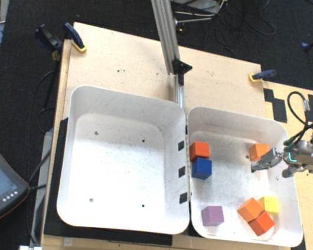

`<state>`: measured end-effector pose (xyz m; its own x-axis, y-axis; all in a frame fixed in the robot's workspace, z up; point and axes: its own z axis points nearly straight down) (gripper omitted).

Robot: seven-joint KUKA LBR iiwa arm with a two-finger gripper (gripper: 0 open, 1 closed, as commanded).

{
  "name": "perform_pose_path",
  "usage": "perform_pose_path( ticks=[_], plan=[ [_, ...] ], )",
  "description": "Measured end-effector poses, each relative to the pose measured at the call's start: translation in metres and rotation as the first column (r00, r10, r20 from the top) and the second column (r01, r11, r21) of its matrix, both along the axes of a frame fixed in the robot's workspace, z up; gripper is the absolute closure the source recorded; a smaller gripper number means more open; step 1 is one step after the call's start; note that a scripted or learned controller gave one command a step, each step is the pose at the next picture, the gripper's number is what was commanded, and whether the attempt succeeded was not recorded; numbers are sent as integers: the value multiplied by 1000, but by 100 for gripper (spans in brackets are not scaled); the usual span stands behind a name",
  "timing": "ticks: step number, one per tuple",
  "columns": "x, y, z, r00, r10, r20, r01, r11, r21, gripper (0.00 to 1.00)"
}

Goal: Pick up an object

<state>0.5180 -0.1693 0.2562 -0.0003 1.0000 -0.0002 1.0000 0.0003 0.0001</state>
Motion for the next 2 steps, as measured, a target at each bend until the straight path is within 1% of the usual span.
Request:
perform_pose_path(
  ticks=[1, 2],
  plan=[
    [-6, -8, -55, 1000, -2, -6, 2, 1000, 1, 0],
    [-6, -10, -99, 1000, -1, -5, 1, 1000, 1, 0]
  ],
)
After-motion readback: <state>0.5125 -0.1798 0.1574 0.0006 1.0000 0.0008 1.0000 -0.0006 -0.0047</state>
